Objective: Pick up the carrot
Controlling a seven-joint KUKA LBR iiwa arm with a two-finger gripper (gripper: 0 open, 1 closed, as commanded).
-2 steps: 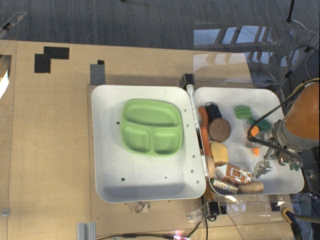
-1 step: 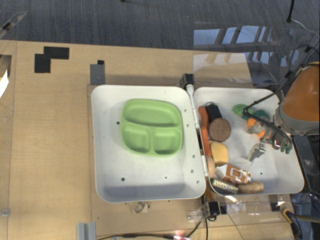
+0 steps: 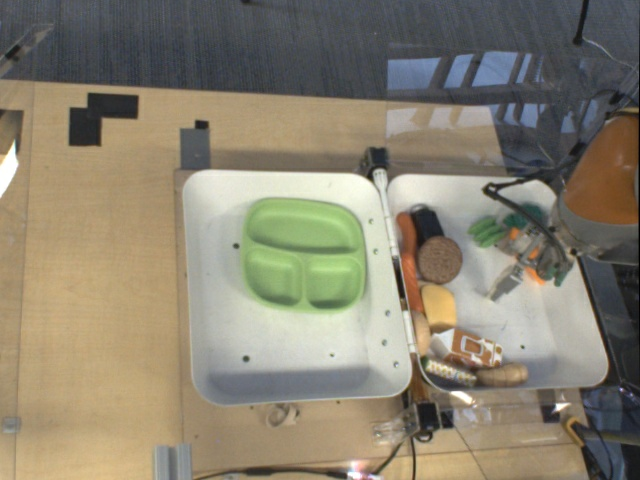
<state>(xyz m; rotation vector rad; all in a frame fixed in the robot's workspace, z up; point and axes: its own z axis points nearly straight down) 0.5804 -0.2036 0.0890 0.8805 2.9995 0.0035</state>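
You look down from one fixed camera above the bench (image 3: pixel 100 298), tilted toward the far floor, far enough to take in both bins (image 3: pixel 215 368) whole.

I see the carrot (image 3: pixel 406 251) lying along the left wall of the right bin (image 3: pixel 590 353), beside a brown round patty (image 3: pixel 439 259). My tool (image 3: pixel 508 283) hovers well to its right. A green divided tray (image 3: pixel 304 253) sits in the left bin (image 3: pixel 215 363).
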